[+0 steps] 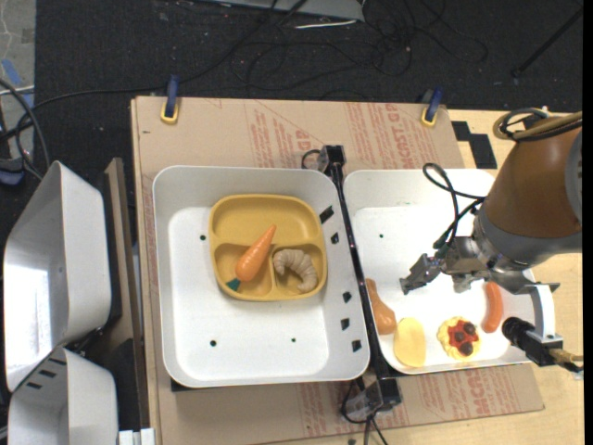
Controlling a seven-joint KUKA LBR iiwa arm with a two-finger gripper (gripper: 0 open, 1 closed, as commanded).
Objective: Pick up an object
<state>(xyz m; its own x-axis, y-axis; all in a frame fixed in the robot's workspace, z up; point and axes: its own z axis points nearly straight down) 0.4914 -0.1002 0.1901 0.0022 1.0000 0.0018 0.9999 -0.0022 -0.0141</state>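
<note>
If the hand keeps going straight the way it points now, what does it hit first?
Probably the bare floor of the right bin: the hand points left and down. Depth is unclear; the drumstick lies just below that line.

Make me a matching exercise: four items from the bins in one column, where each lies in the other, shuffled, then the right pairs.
Items
1. carrot
2. shrimp
3. sausage
4. small pizza

Places
A. right bin, near its front edge, left of the sausage's lower end
B. yellow tray's lower right compartment
C. right bin, under the arm's wrist
D. yellow tray, lying across its divider

Pairs: 1-D, 2-B, 3-C, 4-A
</note>
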